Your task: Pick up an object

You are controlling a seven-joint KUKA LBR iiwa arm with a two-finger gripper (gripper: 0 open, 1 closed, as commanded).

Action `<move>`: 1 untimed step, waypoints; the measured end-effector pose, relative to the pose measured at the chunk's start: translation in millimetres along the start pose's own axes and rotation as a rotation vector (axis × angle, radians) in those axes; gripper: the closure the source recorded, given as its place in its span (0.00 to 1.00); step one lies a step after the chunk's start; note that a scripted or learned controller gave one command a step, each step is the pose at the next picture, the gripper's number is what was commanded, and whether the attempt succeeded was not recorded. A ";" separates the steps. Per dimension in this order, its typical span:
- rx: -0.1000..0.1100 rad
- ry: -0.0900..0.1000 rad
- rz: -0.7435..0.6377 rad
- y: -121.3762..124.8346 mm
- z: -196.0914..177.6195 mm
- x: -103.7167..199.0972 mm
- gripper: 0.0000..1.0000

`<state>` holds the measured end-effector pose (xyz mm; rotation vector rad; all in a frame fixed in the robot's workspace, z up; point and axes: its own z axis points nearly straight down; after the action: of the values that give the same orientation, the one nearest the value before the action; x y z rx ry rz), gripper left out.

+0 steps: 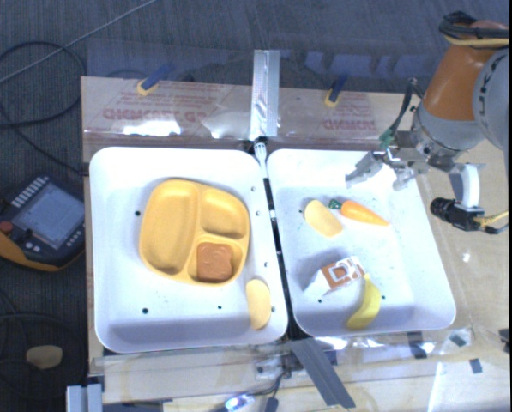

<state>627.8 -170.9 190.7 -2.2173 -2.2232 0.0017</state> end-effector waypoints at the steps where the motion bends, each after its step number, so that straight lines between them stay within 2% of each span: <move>1: -0.001 -0.002 -0.091 -4.1 96.7 8.5 0.00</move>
<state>623.6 -162.4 94.0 -2.1152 -2.3234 0.0018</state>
